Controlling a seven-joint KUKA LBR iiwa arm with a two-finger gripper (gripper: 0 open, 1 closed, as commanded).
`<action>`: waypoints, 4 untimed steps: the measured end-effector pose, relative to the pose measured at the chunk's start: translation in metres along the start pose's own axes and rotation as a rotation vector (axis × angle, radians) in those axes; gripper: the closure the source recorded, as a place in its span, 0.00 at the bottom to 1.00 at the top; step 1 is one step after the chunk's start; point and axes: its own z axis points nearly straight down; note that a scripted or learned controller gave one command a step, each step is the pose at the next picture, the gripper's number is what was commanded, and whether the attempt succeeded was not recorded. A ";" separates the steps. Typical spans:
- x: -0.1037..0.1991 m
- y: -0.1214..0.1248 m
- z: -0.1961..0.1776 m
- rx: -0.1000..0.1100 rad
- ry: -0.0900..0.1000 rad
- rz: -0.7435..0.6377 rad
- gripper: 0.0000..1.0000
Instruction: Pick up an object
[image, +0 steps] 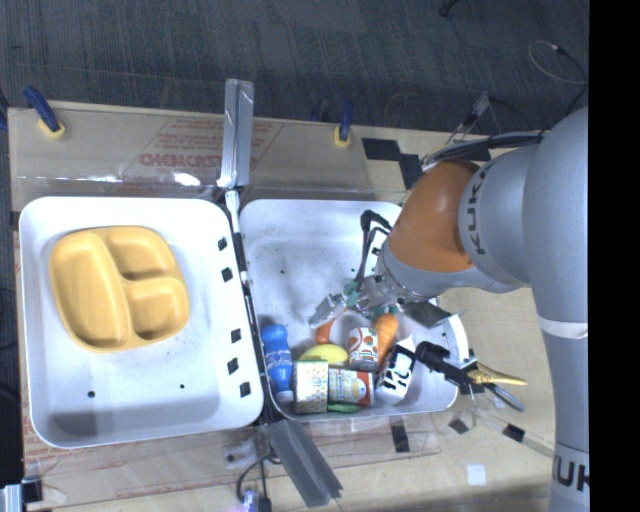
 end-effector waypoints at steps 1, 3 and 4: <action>-0.001 0.000 -0.007 0.002 0.000 -0.004 1.00; 0.006 0.068 0.010 -0.001 -0.002 0.003 0.00; -0.023 0.043 0.015 -0.001 -0.001 -0.128 0.00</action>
